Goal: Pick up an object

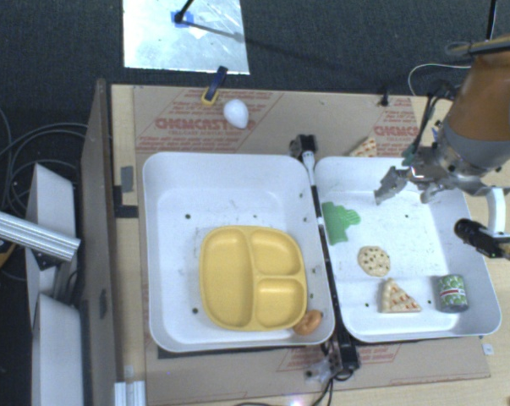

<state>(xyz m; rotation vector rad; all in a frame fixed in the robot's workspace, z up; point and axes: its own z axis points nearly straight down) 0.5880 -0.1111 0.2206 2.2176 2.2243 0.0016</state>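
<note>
Objects for picking are lying in the right bin (356, 328): a green leafy toy piece (339, 222) at about ten o'clock of that bin, a round cookie (374, 260) near its centre, a pizza slice (397, 298) at six o'clock, and a small green-labelled can (451, 292) on its side at four o'clock.

Going by size, the cardboard-covered bench (263, 117) is carrying both white bins, which are sitting side by side with their rims touching. The left bin (178, 184) is holding a yellow divided plate (253, 277), lying flat and filling the bin's lower middle. A small brown pastry-like item (309, 321) is resting at the plate's five o'clock corner, against the bin wall.

The grey arm (483, 100) with its orange band is reaching in from three o'clock, and its gripper (404, 182) is hovering over the right bin at about one o'clock of it. The fingers are standing spread apart, with nothing between them. The gripper is well apart from the cookie and the pizza slice, and the green piece is lying off at its eight o'clock.

Outside the bins, a white egg-shaped toy (236, 112) is sitting on the cardboard at twelve o'clock of the left bin, just beside a small blue-and-yellow item (213, 86). Another pizza-like slice (364, 148) is lying on the cardboard just past the right bin's top rim.
</note>
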